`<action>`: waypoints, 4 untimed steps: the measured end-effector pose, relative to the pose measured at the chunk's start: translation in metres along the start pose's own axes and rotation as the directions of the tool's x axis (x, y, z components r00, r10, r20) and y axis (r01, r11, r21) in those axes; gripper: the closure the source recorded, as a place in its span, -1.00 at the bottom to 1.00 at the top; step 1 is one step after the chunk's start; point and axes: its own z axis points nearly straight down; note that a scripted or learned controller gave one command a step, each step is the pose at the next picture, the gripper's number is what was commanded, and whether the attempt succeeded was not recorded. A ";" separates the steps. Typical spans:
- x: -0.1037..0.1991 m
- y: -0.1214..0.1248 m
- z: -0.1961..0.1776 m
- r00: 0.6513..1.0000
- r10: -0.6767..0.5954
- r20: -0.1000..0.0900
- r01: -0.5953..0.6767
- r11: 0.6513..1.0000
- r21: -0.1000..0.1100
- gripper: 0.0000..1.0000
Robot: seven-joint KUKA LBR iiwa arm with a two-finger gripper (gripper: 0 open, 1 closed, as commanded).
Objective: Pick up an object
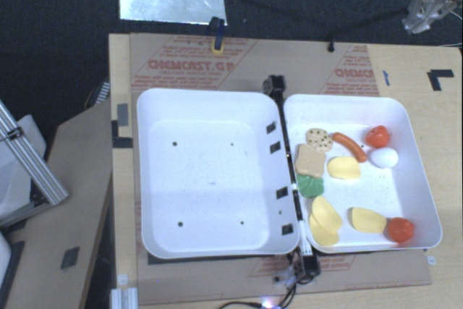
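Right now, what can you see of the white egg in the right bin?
The white egg is a small, smooth, glossy oval, plastic-looking and intact. It lies on its side on the floor of the right bin, near the far right corner. A red tomato sits just behind it, touching or nearly so. An orange sausage lies to its left and a yellow piece sits left of it, both apart from it.

Gripper at top right edge, cut off, blurred.

Two white bins lie on the bench.
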 end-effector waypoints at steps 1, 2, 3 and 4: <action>-0.022 0.000 -0.094 1.000 0.003 0.002 -0.003 1.000 -0.004 1.00; -0.020 -0.003 0.101 1.000 0.004 -0.005 -0.004 1.000 0.021 1.00; -0.040 0.000 -0.024 1.000 0.003 0.002 -0.003 1.000 -0.005 1.00; -0.050 0.000 -0.092 1.000 0.002 0.000 -0.002 1.000 0.000 1.00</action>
